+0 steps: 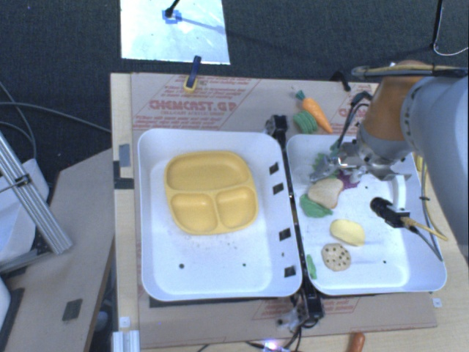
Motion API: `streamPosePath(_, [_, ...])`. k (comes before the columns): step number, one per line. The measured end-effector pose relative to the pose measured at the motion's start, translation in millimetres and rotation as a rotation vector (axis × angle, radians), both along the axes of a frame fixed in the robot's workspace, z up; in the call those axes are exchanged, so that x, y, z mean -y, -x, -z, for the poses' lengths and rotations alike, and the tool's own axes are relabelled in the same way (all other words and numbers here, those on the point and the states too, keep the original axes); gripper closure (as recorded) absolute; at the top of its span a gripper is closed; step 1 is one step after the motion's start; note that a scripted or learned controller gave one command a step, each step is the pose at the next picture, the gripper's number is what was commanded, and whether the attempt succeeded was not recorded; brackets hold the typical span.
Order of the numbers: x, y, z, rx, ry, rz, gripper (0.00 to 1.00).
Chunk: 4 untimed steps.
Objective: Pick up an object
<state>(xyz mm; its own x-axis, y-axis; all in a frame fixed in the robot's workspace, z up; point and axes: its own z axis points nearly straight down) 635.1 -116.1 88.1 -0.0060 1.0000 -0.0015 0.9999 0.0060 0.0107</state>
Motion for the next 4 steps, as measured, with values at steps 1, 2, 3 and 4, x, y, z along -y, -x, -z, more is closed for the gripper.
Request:
streamPosePath(1, [-9.8, -36.1, 2.0, -0.004, -0.001, 0.0, 0.0])
streamPosePath(2, [-9.0, -33.8, -8.3, -0.013, -0.001, -0.002, 1.0])
streamPosePath(3, [-9.0, -35.6, -19.8, -0.006, 0.001, -0.007, 1.0])
streamPosePath(4, [-9.1, -35.6, -19.8, -0.006, 0.001, -0.009, 0.0])
